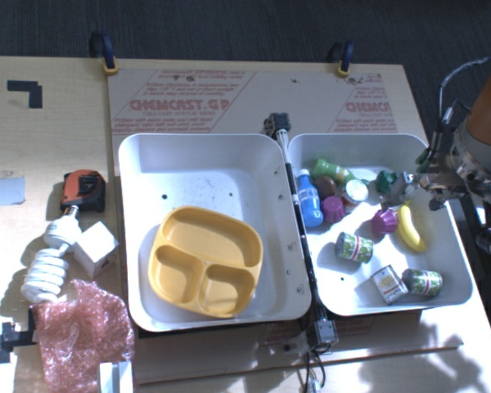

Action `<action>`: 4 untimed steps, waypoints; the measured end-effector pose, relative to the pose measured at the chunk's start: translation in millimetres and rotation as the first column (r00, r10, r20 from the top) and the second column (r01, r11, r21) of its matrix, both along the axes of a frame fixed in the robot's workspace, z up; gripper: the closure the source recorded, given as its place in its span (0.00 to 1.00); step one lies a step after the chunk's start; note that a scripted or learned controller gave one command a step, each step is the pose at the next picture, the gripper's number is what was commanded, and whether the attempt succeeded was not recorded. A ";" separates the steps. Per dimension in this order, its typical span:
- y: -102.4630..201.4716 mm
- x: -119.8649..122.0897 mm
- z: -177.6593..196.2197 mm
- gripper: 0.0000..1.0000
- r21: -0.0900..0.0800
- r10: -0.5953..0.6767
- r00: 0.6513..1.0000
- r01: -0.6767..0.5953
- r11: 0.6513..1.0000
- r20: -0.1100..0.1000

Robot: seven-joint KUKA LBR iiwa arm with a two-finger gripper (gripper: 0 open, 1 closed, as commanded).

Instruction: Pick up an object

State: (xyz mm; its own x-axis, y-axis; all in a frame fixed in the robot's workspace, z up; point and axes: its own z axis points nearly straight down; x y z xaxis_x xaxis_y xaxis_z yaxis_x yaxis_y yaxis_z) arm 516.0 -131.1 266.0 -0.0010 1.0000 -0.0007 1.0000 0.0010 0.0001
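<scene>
Banana: lies in the right bin, near its right wall, lengthwise toward the front; just below and left of the tool.
Tool: over the right bin's right rim, toward the back corner; whether it is open or closed cannot be told, and nothing is seen in it.
Arm: comes in over the worktop's right edge, with cables looping above it.
Purple toy: just left of the banana, touching or nearly so.
Green cans: one in the middle of the right bin, one near the front right corner.
Small box: just left of the front can.
Blue bottle: along the right bin's left wall.
Back cluster: green bottle, white cap, dark green piece, close together near the back wall.
Left bin: holds a yellow tray with three compartments, toward the front.
Worktop: on its left side, a tape measure, a white cube, a spiral bulb and pink wrap toward the front left corner.
Clamps: two at the back edge, holding a cardboard sheet.
</scene>
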 end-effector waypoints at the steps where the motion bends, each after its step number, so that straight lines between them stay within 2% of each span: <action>1: -1.7 -35.8 -141.6 0.00 0.001 -0.002 1.000 0.002 1.000 -0.001; 2: 39.3 -38.0 -173.6 0.00 0.001 -0.002 1.000 0.002 1.000 0.000; 3: 38.8 -36.6 -163.7 1.00 0.001 -0.004 1.000 0.004 1.000 0.003; 4: 38.8 -36.7 -163.7 0.00 0.001 -0.003 1.000 0.003 1.000 0.003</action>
